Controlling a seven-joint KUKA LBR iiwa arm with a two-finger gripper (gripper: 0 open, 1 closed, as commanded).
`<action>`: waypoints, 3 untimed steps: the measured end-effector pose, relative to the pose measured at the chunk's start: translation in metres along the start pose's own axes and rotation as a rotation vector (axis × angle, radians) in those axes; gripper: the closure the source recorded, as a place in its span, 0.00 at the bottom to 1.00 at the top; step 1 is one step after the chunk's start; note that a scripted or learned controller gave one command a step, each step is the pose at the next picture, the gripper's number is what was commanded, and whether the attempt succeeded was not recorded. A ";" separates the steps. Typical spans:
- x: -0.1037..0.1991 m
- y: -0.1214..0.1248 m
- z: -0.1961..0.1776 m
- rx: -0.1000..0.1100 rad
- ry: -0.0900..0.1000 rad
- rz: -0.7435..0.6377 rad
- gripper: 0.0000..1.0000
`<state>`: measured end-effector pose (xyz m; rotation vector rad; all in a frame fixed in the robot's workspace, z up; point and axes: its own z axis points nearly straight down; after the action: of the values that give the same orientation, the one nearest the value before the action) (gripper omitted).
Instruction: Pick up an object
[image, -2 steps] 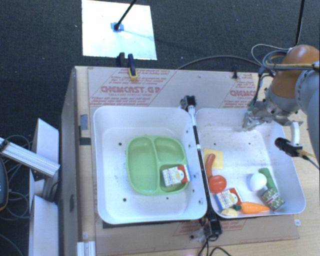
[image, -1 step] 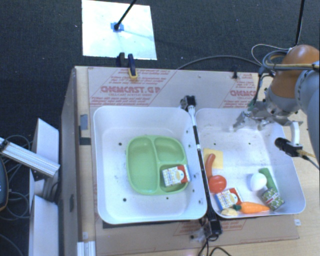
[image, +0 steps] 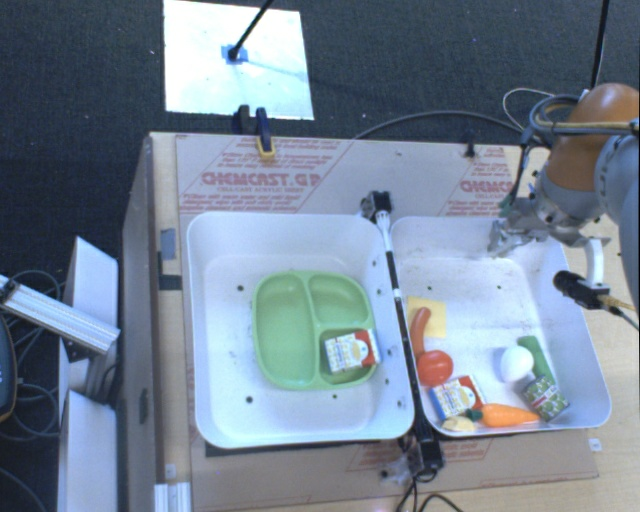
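Gripper (image: 510, 237) is hovering over the back-right corner of the right bin (image: 600, 400), well apart from the tomato (image: 434, 367). Grasp state: can't tell. Chili (image: 420, 322) w/ yellow card (image: 428, 310) sitting just behind the tomato; juice carton (image: 456, 396), carrot (image: 510, 414) lying in front, egg (image: 516, 362) to its right

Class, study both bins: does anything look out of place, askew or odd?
Little stands out. A small carton lies tilted in the green divided plate in the left bin. The other toy foods crowd the right bin's near end.
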<state>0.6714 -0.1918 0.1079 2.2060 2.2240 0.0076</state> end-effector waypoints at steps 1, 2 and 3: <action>0.000 0.000 0.000 0.000 0.000 0.000 0.00; 0.000 0.001 -0.011 -0.004 -0.001 -0.002 1.00; 0.000 0.001 -0.011 -0.003 -0.001 -0.002 0.00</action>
<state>0.6723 -0.1921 0.1191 2.2020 2.2237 0.0104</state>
